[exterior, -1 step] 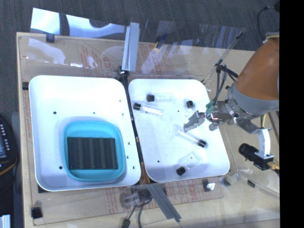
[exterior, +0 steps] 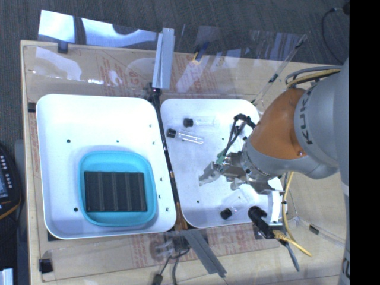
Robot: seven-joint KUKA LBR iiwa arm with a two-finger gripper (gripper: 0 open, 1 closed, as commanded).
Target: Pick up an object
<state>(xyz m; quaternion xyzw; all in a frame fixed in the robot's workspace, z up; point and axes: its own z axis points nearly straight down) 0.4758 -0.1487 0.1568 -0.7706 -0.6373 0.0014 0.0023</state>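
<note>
Clear plastic forms the tube [exterior: 191,138] with a dark cap at one end, lying flat on the floor of the right-hand bin [exterior: 196,209], up and to the left of the pincer [exterior: 209,175] and apart from it. A small black piece [exterior: 188,122] sits just beyond the tube, farther from the pincer, with a faint transparent item [exterior: 205,121] beside it. Another small black piece [exterior: 225,214] lies below and slightly right of the pincer, near the bin's lower rim. The pincer hangs low over the middle of this bin, its metallic fingers pointing left; whether they stand apart or together cannot be told, and nothing is visible between them. The grey arm [exterior: 323,123] with its orange band [exterior: 279,129] extends rightward from the pincer. Far left of the pincer, the left-hand bin [exterior: 53,117] carries a light-blue tray [exterior: 119,159] with a dark ribbed inset [exterior: 114,191]. A grey bar [exterior: 162,58] stands above the junction of the two bins.
</note>
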